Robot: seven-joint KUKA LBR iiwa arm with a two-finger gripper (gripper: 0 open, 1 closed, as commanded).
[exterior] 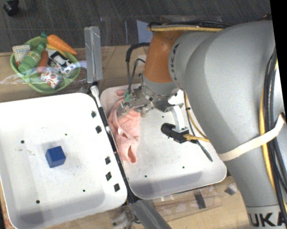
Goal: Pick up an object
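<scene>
A crumpled pink cloth (pixel 126 130) lies along the left wall of the right bin (pixel 168 179). My gripper (pixel 131 103) is down at the far left corner of that bin, right over the cloth's upper end and touching or nearly touching it. A blue cube (pixel 55 156) sits alone in the left bin (pixel 50 204), left of its middle and far from the gripper.
A green bowl (pixel 47 72) of toy food, with an orange carrot on top, stands on the bench beyond the left bin. The grey arm covers the right bin's far right side. A divider with black clips (pixel 108 153) separates the bins.
</scene>
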